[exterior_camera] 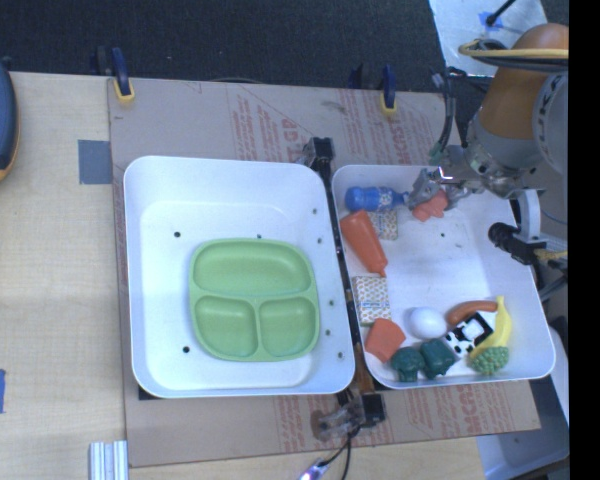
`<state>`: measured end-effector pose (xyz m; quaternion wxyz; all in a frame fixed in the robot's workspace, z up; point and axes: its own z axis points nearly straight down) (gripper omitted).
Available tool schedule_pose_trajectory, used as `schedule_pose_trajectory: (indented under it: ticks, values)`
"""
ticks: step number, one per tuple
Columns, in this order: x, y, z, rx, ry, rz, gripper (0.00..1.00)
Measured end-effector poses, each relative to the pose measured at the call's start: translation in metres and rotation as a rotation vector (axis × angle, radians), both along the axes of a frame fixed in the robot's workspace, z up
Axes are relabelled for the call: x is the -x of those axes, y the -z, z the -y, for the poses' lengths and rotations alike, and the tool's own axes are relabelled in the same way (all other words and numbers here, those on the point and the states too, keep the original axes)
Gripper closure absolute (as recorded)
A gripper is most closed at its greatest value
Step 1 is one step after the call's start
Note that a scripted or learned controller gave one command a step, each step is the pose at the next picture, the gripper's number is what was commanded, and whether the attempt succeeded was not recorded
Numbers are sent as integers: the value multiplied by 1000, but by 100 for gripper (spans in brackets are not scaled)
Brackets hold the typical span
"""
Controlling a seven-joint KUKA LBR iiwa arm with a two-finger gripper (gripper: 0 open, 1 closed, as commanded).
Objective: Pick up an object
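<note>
My gripper (pixel 431 190) hangs over the back of the right bin (pixel 500 268), at the end of the grey arm (pixel 510 118) that reaches in from the right. A small orange-red piece (pixel 430 207) sits between its fingertips, and the fingers are shut on it. Just to its left lie a blue object (pixel 370 198) and a long orange piece (pixel 364 241). Along the bin's front edge are an orange wedge (pixel 384 338), a white egg (pixel 426 322), dark green pieces (pixel 423 360), a yellow banana (pixel 497 326) and a light green lump (pixel 488 360).
The left bin (pixel 160 218) holds a green divided plate (pixel 252 298). Two patterned blocks (pixel 371 295) (pixel 386 224) lie near the right bin's left wall. The middle of the right bin floor (pixel 450 268) is bare. Clamps (pixel 388 88) hold the cardboard at the back.
</note>
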<state>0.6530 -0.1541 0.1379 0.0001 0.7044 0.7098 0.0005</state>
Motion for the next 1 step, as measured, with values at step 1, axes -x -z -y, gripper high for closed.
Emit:
schedule_pose_trajectory:
  ticks: [1]
  values:
    - [-4,-57,-67,0,0,-1,100]
